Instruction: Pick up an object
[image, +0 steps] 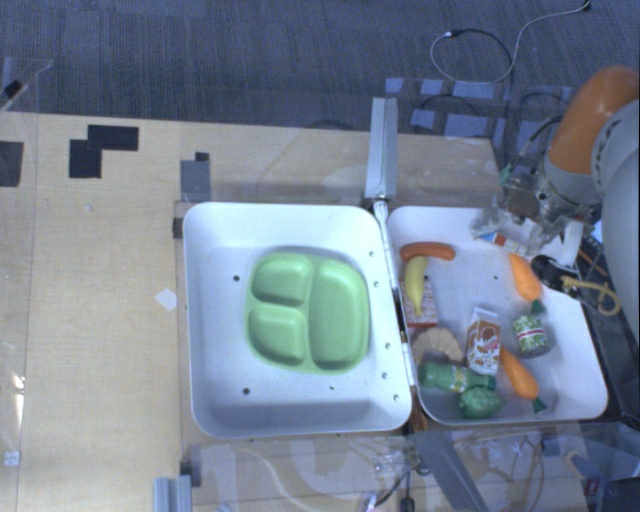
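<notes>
The right bin (590, 395) holds several food toys. A red sausage (428, 251) and a yellow banana (414, 283) lie at its far left, the banana on a small packet (425, 305). A round cracker (438, 343), a juice carton (483, 341), a green bottle (445, 376) and a broccoli (480, 402) sit near the front. Two orange carrots (524, 277) (518, 372) and a small green jar (532, 335) lie on the right. My gripper (515, 222) hangs over the bin's far right corner, above and behind the upper carrot.
The left bin (215, 400) holds a green divided plate (308, 310). A metal post (383, 150) stands behind the seam between the bins. Cables (575, 285) trail past the right bin's right rim.
</notes>
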